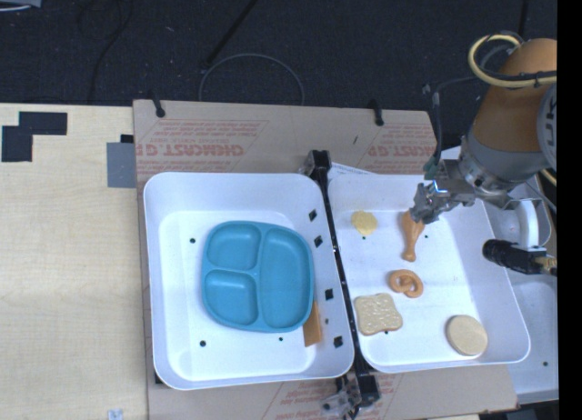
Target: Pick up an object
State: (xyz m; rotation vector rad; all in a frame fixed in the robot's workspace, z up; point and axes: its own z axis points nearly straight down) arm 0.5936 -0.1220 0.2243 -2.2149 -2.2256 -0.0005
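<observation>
The right bin [491, 305] holds several food toys. A tan drumstick [411, 238] lies at its middle back. A small yellow piece [365, 223] sits left of it. In front lie an orange pretzel [406, 283], a square cracker [377, 314] and a round pale biscuit [466, 335]. My gripper [427, 205] hangs low over the back right of this bin, right at the drumstick's upper end. Whether it touches the drumstick I cannot tell.
A blue divided plate [256, 275] lies in the left bin [173, 227], with a small orange-brown piece [313, 326] by its front right edge. A black divider [329, 255] runs between the bins. Cardboard lies under both bins.
</observation>
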